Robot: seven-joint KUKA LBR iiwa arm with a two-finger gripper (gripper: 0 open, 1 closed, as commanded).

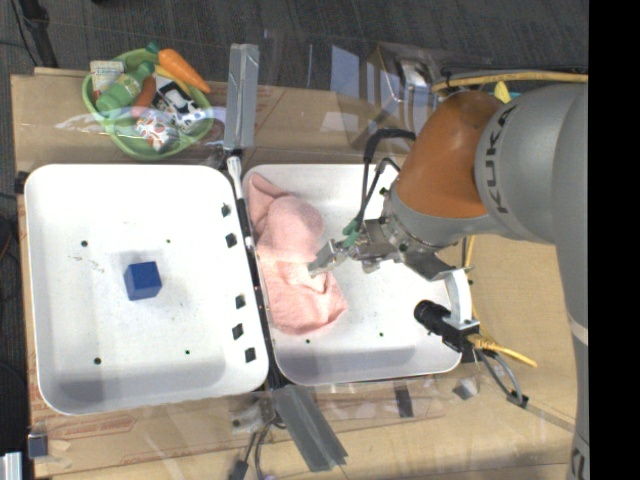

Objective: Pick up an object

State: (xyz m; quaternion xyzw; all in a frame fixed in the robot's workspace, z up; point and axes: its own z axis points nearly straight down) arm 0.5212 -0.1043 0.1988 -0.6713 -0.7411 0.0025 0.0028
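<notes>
A pink cloth (pixel 288 258) lies crumpled along the left side of the right bin (pixel 380 343). My gripper (pixel 335 254) hangs low over that bin, its tip at the cloth's right edge and pointing left toward it; whether it touches the cloth is unclear. A small blue cube (pixel 143 279) sits alone in the left bin (pixel 60 208), far from the gripper. The grey arm with its orange band (pixel 455 163) covers the right bin's far right corner.
A green bowl (pixel 130 143) full of toy vegetables and small items stands behind the left bin. A ridge with black clips (pixel 243 286) separates the bins. A black fitting and yellow cables (pixel 470 336) hang at the right bin's front right corner.
</notes>
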